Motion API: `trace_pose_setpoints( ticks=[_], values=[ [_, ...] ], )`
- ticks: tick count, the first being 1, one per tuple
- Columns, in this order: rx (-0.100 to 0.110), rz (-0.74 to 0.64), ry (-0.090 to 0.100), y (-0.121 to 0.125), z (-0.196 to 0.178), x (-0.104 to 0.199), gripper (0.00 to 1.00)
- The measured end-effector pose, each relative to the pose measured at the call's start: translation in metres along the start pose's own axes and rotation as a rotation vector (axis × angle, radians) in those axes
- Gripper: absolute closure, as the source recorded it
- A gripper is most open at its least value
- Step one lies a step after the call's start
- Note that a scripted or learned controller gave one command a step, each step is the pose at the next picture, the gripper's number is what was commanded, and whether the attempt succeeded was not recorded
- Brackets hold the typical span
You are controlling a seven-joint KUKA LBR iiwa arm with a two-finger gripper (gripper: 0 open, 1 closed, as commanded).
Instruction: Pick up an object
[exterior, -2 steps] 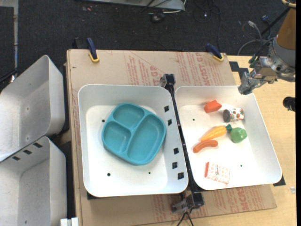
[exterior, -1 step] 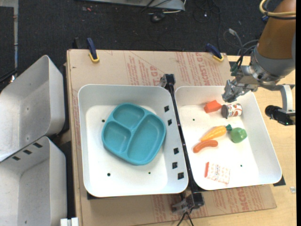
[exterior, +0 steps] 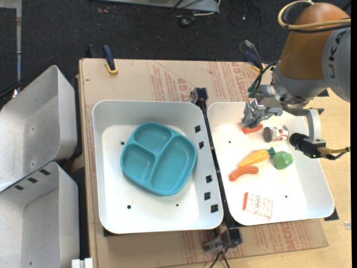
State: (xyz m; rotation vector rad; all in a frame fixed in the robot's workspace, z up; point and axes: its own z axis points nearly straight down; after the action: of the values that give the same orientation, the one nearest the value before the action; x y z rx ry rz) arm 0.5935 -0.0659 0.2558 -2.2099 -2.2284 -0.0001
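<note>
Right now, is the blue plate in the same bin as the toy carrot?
No, the blue plate lies in the left bin, while the toy carrot lies in the right bin.

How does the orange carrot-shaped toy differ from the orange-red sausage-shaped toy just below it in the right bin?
The orange carrot-shaped toy is yellower, thicker, and tapers to a green tip at its right end; the orange-red sausage-shaped toy is redder, slimmer, and evenly rounded at both ends. The carrot lies nearer the green pepper-like toy; the sausage lies nearer the bin's front. Both rest flat in the right white bin, slanted alike.
</note>
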Motion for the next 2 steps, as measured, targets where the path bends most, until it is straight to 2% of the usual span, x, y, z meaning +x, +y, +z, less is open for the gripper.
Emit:
trace_pose_setpoints(
  ticks=[1, 2],
  values=[
    [-0.001, 0.001, -0.001, -0.007, -0.004, 0.048, 1.0],
    [-0.002, 0.0, -0.001, -0.003, 0.0, 0.101, 1.0]
  ],
)
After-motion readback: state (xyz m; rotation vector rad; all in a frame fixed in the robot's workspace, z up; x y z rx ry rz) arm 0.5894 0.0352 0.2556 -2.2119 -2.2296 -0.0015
